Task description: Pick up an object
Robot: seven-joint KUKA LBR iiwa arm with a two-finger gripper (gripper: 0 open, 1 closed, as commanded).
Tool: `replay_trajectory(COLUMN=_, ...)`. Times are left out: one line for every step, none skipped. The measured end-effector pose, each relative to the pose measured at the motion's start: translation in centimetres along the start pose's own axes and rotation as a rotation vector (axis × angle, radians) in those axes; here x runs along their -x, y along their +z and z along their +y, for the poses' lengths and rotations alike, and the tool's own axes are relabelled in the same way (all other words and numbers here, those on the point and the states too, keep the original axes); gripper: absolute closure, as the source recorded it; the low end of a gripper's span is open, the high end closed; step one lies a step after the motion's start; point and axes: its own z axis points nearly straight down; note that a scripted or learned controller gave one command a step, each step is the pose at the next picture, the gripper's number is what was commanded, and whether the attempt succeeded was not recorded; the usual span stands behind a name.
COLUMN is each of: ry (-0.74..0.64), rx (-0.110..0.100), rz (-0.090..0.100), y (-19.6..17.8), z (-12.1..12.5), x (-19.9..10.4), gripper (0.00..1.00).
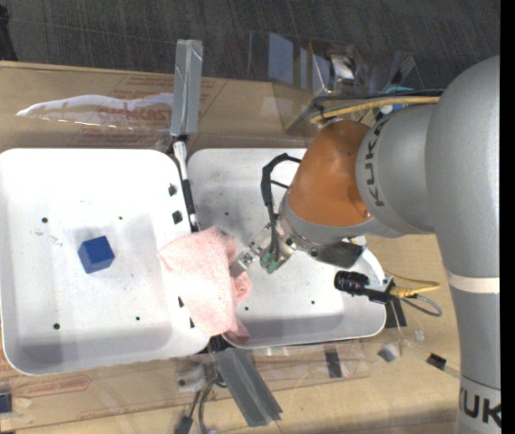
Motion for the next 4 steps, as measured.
replay_trajectory(ry=-0.128, rx=-0.001, rz=0.0, y=-8.9, z=6.6, x=-3.5, gripper=0.0)
replay_trajectory(ry=0.377, rx=-0.003, rz=0.001, y=-8.7, z=9.9, x=-2.1, gripper=0.0)
replay_trajectory(ry=0.691, rx=-0.004, rz=0.0, y=-8.7, z=8.7, x=-0.9, gripper=0.0)
replay_trajectory(ry=0.641, rx=-0.005, rz=0.001, y=-8.7, z=10.1, x=7.4, gripper=0.0)
